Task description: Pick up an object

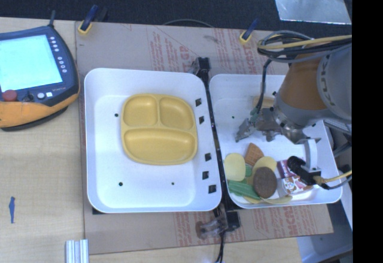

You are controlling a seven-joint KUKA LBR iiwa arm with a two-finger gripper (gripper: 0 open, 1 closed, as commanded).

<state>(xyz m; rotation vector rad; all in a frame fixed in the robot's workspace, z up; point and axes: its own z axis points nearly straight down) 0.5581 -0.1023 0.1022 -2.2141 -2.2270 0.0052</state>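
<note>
Two bins [96, 136] (white), one tray [159, 129].

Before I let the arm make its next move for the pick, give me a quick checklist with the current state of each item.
1. Tool inside the right bin: ok.
2. Tool holding anything: cannot tell.
3. Objects available: ok, a pile including a brown disc and a yellow piece sits at the bin's near end.
4. Tool over the pile: not ok, it is over bare floor beyond it.
5. Yellow divided plate in the left bin, away from the arm: ok.
</note>
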